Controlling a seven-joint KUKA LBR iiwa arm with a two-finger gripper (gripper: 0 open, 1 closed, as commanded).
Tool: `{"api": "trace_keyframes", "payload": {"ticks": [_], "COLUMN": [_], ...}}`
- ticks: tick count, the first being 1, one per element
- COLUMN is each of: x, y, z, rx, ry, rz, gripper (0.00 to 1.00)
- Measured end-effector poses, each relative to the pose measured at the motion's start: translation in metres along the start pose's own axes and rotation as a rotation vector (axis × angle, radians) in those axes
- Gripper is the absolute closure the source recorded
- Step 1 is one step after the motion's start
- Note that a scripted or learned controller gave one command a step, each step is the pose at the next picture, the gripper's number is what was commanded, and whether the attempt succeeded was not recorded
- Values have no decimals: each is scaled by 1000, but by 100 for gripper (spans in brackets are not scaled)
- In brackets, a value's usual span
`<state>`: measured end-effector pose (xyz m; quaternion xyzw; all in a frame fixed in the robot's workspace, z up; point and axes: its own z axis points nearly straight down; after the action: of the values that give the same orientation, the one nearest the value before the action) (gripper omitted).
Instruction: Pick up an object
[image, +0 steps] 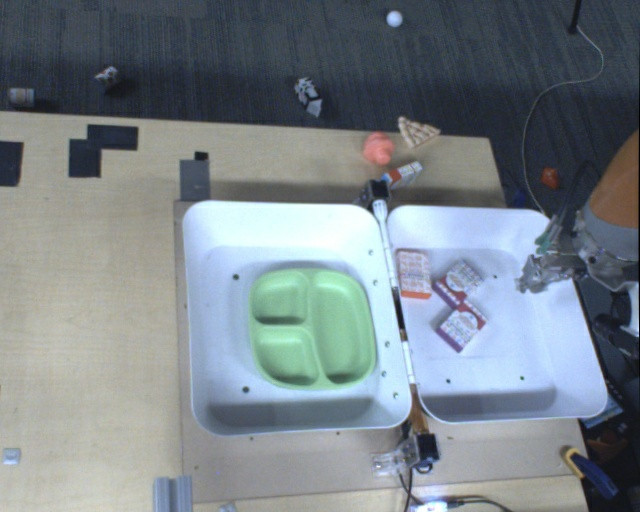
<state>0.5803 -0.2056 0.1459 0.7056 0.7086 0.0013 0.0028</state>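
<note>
packets (459, 326); right bin (560, 390) | green tray (310, 325); left bin (215, 300) | tool (535, 278) apparently unladen

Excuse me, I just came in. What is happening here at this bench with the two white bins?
A robot arm reaches in from the right, and its gripper is over the right bin, near that bin's right side. In this bin lie three small packets, left of the gripper and apart from it. I see nothing between its fingers, so nothing is picked up yet. The left bin holds a green divided tray.
</note>
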Motion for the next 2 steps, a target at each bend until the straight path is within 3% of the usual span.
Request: {"api": "trace_keyframes", "payload": {"ticks": [1, 2], "x": [1, 47], "y": [0, -50], "z": [1, 56], "rx": [2, -11], "ry": [1, -2], "rz": [-1, 2], "gripper": [0, 0]}}
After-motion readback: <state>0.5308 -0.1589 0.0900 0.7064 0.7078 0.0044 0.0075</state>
